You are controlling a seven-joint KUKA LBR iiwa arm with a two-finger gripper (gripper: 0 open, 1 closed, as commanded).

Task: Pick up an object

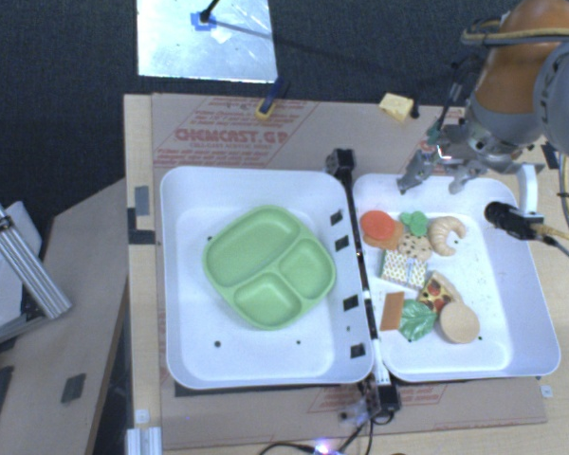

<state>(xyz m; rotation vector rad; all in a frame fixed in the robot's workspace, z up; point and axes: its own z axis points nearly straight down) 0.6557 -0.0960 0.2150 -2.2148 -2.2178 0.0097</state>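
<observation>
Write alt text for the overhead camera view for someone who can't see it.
A robot arm's tool hovers over the far edge of the right bin, which holds toy food. The left bin holds a green divided plate.

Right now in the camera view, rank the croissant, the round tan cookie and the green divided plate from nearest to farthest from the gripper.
From the gripper:
1. Croissant, upper part of the right bin, just below the gripper.
2. Round tan cookie, lower part of the right bin.
3. Green divided plate, in the left bin.
</observation>
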